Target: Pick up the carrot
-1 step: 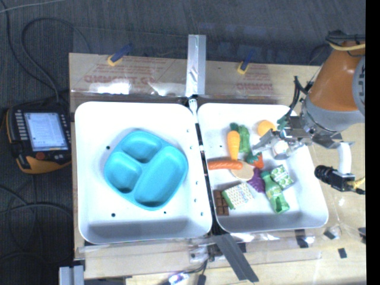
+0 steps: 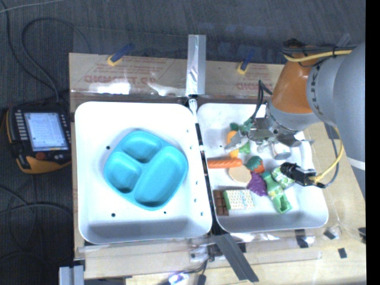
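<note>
1. Grey arm (image 2: pixel 338 94) with orange band (image 2: pixel 292 91) reaching in from the right, over the right white bin (image 2: pixel 309 218).
2. Gripper (image 2: pixel 256 140) low over the upper middle of that bin, among the toy food; state of the fingers impossible to tell, hidden under the wrist and clutter.
3. Carrot (image 2: pixel 224 162) lying on its side near the right bin's left wall, long axis roughly left to right, just below and left of the gripper; not visibly between the fingers.
4. Small orange piece (image 2: pixel 232 136) and green item (image 2: pixel 242 126) just above the carrot, beside the gripper.
5. Teal round item (image 2: pixel 255 161) and pale flat disc (image 2: pixel 238 174) just right of and below the carrot.
6. Purple item (image 2: pixel 257 184) and green toy (image 2: pixel 279 196) lower right in the same bin.
7. Small printed box (image 2: pixel 239 200) with a brown block (image 2: pixel 221 202) touching its left side, near the bin's front.
8. Left white bin (image 2: pixel 95 218) holding a blue three-compartment tray (image 2: pixel 145 168), set at a slant.
9. Teach pendant (image 2: pixel 38 136) on the floor, left of the table (image 2: pixel 89 70).
</note>
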Robot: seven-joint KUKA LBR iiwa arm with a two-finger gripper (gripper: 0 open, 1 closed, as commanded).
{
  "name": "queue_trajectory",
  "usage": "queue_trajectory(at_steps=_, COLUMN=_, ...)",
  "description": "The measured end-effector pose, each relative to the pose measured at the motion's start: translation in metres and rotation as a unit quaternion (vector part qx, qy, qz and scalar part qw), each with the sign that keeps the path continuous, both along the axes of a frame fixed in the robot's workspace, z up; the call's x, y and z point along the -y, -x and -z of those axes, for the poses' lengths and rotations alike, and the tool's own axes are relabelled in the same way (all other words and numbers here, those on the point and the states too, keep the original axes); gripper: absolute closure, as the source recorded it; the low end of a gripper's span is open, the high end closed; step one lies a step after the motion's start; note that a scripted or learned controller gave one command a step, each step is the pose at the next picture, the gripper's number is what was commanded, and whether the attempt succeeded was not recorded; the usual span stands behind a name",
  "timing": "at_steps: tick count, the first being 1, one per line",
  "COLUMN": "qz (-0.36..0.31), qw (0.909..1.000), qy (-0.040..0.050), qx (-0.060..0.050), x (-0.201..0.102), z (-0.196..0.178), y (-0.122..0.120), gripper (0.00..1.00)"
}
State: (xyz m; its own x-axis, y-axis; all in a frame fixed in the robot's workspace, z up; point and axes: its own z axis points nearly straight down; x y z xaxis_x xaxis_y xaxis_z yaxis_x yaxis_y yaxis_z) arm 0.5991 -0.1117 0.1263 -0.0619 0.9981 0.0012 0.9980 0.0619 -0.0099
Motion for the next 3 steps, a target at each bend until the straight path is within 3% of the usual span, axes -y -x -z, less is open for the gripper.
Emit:
queue_trajectory(at_steps=1, qz=-0.069, qw=0.9976, qy=0.0004, qx=0.007, x=0.033, z=0.038, y=-0.036, gripper=0.0)
queue_trajectory(at_steps=2, qz=-0.069, qw=0.9976, qy=0.0004, qx=0.008, x=0.034, z=0.027, y=-0.038, gripper=1.0)
queue_trajectory(at_steps=3, qz=-0.23, qw=0.9731, qy=-0.0014, qx=0.001, x=-0.029, z=-0.054, y=-0.07, gripper=1.0)
